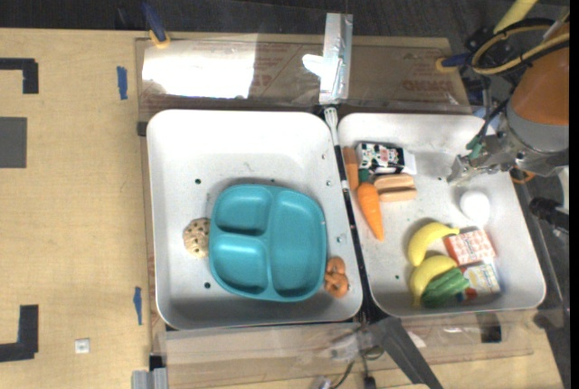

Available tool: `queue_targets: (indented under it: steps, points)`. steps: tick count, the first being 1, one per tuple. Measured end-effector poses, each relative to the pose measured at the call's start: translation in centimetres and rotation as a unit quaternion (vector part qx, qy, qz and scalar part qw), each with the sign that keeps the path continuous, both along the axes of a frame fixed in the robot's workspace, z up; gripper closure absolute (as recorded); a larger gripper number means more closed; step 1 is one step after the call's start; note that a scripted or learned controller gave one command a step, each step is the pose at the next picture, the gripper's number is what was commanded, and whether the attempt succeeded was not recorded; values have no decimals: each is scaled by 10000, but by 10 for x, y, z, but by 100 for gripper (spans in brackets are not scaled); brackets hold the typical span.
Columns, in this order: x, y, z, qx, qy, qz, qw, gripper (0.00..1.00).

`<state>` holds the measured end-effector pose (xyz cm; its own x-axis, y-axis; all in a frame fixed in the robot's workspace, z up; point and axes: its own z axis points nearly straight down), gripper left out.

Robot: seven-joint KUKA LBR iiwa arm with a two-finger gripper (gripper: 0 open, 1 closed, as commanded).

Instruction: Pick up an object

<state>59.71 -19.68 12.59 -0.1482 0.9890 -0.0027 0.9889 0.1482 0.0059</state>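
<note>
The grey arm [541, 120] with its orange band reaches in from the right, wrist bent down over the upper right part of the right bin [534, 288]. The hand [463, 166] hangs there above bare bin floor; whether it is clenched or released I cannot tell. Just below it lies a white egg [474, 205], apart from it. To its left, near the bin's left wall, sit a small carton [382, 158], a hot dog [395, 186] and a carrot [369, 208]. Lower down lie two bananas [429, 256], a green vegetable [445, 287] and a red-and-white box [474, 256]. The left bin [181, 152] holds a teal divided plate [268, 240].
</note>
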Motion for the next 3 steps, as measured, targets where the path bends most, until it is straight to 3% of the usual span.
queue_targets:
  steps: [1,2,3]
  points:
    - [0,0,-1,3,6,-2,10000,0]
    - [-33,70,-30,18,43,845,9964,0]
    - [-97,62,-38,1,-12,148,9999,0]
